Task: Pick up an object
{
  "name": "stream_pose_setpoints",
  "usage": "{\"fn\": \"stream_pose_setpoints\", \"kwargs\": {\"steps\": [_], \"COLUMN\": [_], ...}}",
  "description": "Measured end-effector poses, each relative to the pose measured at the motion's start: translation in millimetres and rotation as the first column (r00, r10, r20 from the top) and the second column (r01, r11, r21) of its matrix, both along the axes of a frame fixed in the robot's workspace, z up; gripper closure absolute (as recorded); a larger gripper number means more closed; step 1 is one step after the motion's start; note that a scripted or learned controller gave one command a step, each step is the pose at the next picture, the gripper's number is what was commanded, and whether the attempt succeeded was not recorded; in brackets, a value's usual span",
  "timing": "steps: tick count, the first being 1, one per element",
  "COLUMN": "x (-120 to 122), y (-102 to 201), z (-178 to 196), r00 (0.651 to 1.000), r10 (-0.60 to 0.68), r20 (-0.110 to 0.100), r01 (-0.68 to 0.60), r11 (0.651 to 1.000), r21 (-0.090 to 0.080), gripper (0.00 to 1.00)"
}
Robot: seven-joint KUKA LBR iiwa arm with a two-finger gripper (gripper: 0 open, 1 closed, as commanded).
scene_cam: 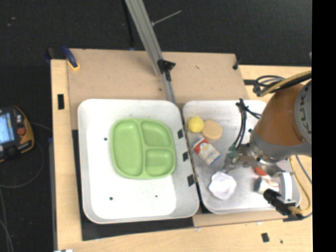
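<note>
At the far left edge of the frame a black and orange handheld device (pixel 11 131) lies off the bench. The left shallow white bin (pixel 94 193) holds a light green plastic tray with three compartments (pixel 142 148), lying flat near its middle. In the right shallow white bin (pixel 210 206), a small round yellow ball (pixel 196 124) sits at the upper left, touching a tan round disc (pixel 212 129) to its right. Just below them lies a small red and white carton (pixel 207 151), tilted. Lower still sits a crumpled white wad (pixel 222 185). The grey and orange arm (pixel 283 125) reaches in from the right; its gripper (pixel 237 158) hangs over the bin's middle, just above the wad and right of the carton. I cannot tell how its jaws stand.
</note>
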State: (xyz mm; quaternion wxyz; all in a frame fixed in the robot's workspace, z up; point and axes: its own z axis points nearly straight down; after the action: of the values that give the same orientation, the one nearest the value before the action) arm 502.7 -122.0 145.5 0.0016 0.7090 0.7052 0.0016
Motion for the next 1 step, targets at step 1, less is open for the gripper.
{"fn": "stream_pose_setpoints", "kwargs": {"steps": [1], "x": [-0.6], "y": [-1.2], "z": [43.1], "r00": [1.0], "r10": [0.008], "r20": [0.001], "r01": [-0.008], "r11": [1.0], "r21": [-0.001], "gripper": [1.0]}}
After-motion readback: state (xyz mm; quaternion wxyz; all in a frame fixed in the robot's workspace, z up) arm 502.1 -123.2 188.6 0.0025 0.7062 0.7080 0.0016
